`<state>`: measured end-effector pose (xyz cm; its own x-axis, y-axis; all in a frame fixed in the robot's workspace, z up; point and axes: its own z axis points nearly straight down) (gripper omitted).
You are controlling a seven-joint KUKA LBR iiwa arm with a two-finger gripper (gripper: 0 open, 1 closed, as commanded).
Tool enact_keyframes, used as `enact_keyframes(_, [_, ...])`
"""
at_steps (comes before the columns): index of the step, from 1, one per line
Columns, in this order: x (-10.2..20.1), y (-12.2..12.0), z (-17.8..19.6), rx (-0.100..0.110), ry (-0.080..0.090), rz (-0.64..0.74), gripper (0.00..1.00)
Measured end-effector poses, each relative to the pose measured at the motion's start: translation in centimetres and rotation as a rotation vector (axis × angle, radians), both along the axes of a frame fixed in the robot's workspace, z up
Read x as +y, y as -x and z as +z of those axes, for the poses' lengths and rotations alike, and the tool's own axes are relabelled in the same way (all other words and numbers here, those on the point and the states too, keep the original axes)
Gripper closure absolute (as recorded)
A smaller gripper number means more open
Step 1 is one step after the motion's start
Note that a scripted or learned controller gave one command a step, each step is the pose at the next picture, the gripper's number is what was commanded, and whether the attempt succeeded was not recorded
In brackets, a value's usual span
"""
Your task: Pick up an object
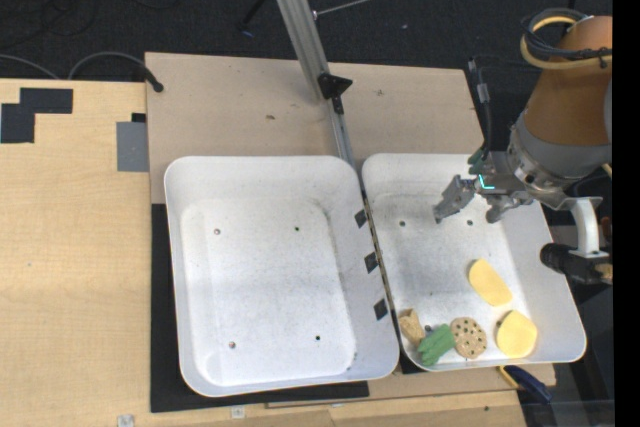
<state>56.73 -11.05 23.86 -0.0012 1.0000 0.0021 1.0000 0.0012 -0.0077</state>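
Pale yellow oval piece [490, 282] lay flat in right bin [420, 245], well below gripper [475, 205]; fingers spread apart, holding nothing.

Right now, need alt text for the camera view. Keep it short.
A grey robot arm reaches from the right, its hand open over the upper part of the right white bin, holding nothing. Two yellow pieces, a round cookie, a green item and a tan piece lie near that bin's front edge.
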Motion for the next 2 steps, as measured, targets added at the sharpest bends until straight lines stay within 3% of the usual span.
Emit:
enact_keyframes(1, [-0.1, -0.1, 0.2, -0.005, 0.001, -0.003, 0.00])
enact_keyframes(2, [-0.4, 0.6, -4.4, 0.000, 0.001, -0.002, 0.00])
